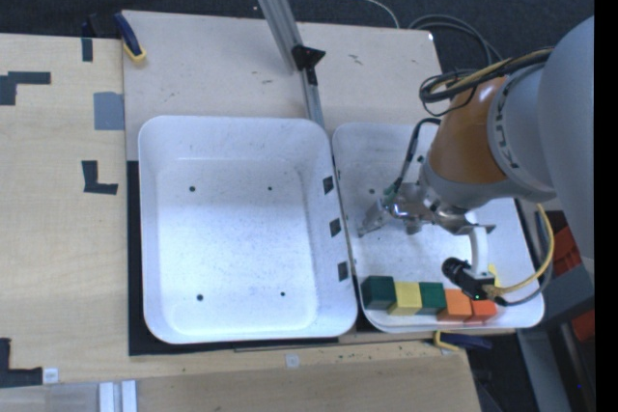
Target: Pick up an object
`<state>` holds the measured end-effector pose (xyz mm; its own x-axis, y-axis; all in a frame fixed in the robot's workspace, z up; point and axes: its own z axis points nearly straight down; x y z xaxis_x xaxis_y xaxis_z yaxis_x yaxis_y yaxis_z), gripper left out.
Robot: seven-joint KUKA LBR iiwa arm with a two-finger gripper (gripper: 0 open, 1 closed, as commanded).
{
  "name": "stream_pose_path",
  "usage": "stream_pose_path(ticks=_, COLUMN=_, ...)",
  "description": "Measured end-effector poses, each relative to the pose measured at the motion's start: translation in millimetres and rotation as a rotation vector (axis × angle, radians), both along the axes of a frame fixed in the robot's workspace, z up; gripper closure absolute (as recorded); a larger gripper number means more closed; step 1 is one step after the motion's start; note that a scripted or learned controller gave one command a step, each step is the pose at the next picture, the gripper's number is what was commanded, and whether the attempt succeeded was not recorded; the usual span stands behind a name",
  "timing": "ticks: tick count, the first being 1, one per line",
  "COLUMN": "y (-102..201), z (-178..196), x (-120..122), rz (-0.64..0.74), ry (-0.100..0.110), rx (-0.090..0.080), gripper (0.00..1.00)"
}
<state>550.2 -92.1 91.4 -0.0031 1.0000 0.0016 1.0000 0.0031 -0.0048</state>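
Four blocks are lying in a row along the near wall of the right bin (372, 148): green block (378, 291), yellow block (407, 297), orange block (454, 303), red block (482, 309). Farther in, the gripper (379, 215) is hovering over the bin floor, grip state indeterminable. The left bin (154, 207) is sitting alongside.

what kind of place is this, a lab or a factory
Most likely a robotics lab: a grey arm with an orange band reaches over two shallow white bins, with small coloured blocks in the right-hand one.
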Motion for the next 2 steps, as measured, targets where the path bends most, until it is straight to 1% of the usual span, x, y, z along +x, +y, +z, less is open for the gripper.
stream_pose_path(ticks=1, y=-1.6, z=9.6, x=0.2, rz=-0.002, ry=-0.001, rx=0.0, gripper=1.0)
stream_pose_path(ticks=2, y=-67.2, z=152.2, x=-35.4, rz=-0.005, ry=-0.011, rx=-0.006, gripper=1.0)
